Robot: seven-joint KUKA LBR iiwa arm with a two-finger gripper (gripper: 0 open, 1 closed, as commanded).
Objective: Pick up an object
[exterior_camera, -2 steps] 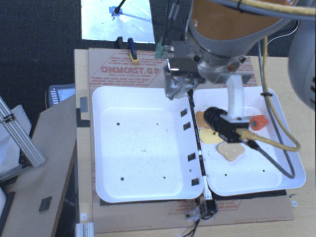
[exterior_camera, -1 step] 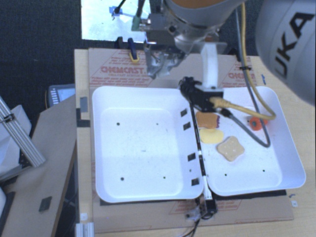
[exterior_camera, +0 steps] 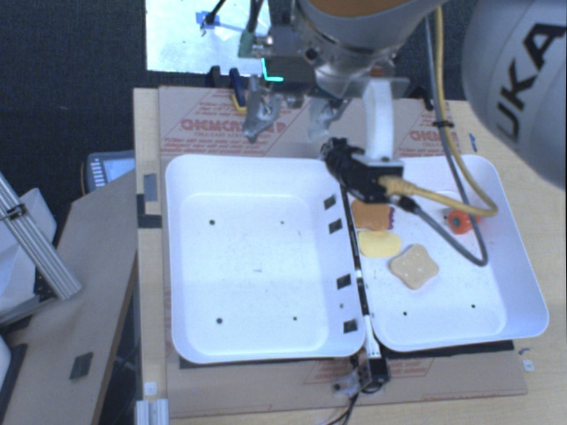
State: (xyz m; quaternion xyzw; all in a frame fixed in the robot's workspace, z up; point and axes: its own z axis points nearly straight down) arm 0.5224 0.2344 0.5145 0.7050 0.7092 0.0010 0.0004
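My gripper (exterior_camera: 290, 122) hangs high over the far rim of the left bin (exterior_camera: 190, 237), its two fingers (exterior_camera: 257, 118) spread open with nothing between them. In the right bin (exterior_camera: 496, 308) lie several small objects near the divider. A tan toast-shaped piece (exterior_camera: 414, 266) sits nearest the front. A flat yellow piece (exterior_camera: 379, 243) lies just behind it. An orange-brown piece (exterior_camera: 372, 215) lies partly under the arm's black fitting. A small red-orange object (exterior_camera: 457, 222) lies further right. All of them are well to the right of and below the gripper.
A black fitting (exterior_camera: 359, 173) with yellow and grey cables (exterior_camera: 461, 204) hangs over the right bin's far left part. Cardboard (exterior_camera: 204, 127) lies under both bins. A metal rail (exterior_camera: 35, 246) and a dark device (exterior_camera: 106, 171) sit to the left of the bench.
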